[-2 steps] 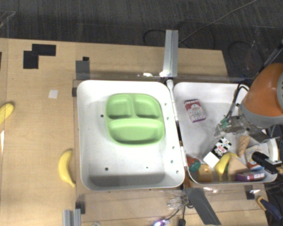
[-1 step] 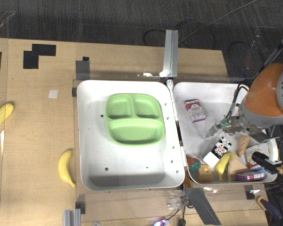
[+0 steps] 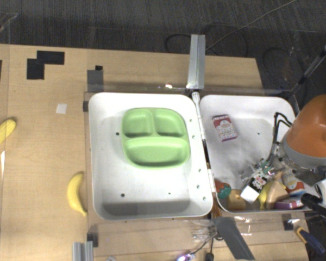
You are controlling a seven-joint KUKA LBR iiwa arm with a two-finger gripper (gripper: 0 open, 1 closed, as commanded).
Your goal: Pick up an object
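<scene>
The right bin (image 3: 244,110) holds a small red-and-white box (image 3: 224,128) lying alone near its back left. A heap of small toys crowds its front right corner: a red-orange piece (image 3: 223,189), a brown one (image 3: 236,201), a white block (image 3: 250,194), a yellow piece (image 3: 271,192) and a purple one (image 3: 291,204). My gripper (image 3: 259,176) is down at the back edge of this heap, just above the white block. The arm's orange band (image 3: 315,130) hangs over the bin's right side and hides what lies beneath it.
The left bin (image 3: 98,145) bears a green divided plate (image 3: 155,136). On the wooden bench to the left lie a banana (image 3: 76,193) and a corn cob (image 3: 1,135). A metal post (image 3: 196,61) stands behind the gap between the bins.
</scene>
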